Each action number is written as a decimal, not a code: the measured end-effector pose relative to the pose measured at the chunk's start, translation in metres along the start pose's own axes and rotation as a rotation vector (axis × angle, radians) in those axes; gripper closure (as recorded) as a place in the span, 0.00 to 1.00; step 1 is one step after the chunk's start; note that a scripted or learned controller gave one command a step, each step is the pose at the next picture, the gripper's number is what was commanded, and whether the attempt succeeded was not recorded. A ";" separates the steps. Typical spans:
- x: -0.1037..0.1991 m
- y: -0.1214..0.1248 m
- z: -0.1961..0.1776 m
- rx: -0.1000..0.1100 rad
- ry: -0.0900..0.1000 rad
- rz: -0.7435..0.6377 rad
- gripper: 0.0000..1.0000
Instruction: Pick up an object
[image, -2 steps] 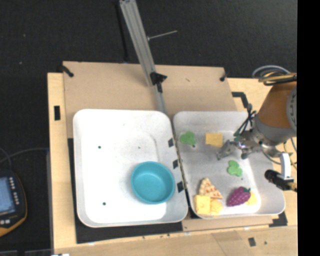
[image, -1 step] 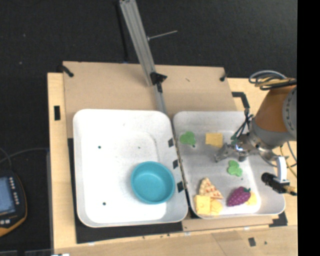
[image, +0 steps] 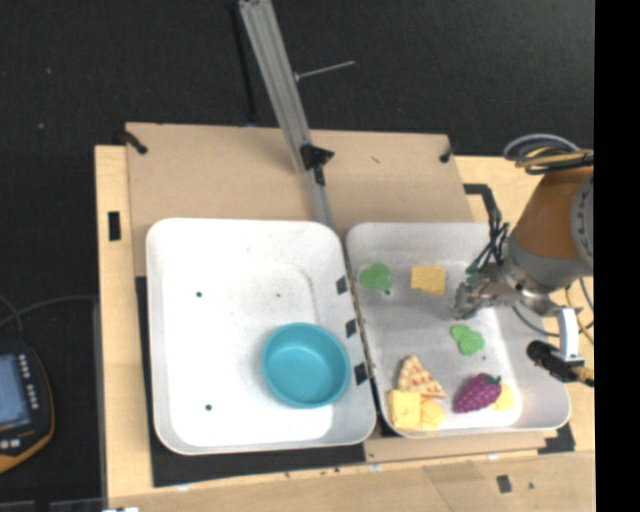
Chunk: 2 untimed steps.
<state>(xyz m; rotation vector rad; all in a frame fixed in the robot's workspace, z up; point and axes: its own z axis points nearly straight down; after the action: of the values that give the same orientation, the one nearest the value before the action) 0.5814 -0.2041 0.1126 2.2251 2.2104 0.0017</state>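
The right bin (image: 400, 250) holds several toy foods: a green leafy piece (image: 376, 277) at its left, a yellow cheese block (image: 428, 279) beside it, a small green piece (image: 467, 339) in the middle, a pizza slice (image: 419, 378), a yellow block (image: 408, 410) and a purple grape bunch (image: 478, 393) along the front. My gripper (image: 470, 300) hangs low over the right bin, just above the small green piece and right of the cheese block. No object shows between its fingers.
A blue bowl (image: 303, 364) sits in the left bin (image: 200, 260) near its front right. A metal pole (image: 285, 100) slants down to the divider between the bins. A handheld controller (image: 18, 395) lies off the bench at the left.
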 end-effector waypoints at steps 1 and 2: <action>-0.003 -0.006 -0.047 -0.002 0.001 -0.003 1.00; -0.002 0.000 -0.112 -0.005 0.000 -0.010 1.00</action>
<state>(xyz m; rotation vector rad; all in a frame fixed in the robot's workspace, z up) 0.5806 -0.2058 0.2243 2.2114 2.2186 0.0065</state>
